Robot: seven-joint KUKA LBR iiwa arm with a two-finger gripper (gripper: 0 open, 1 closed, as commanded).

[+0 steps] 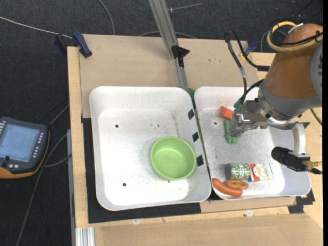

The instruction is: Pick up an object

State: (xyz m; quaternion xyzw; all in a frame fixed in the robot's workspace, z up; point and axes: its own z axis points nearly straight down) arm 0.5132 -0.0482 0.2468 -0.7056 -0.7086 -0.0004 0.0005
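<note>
gripper low over green block, grip unclear | orange piece just behind | green bowl in left bin

Green block upright in right bin, beside orange piece.

One fixed camera above bench, slanted down, both bins framed

Bowl in left bin
</note>
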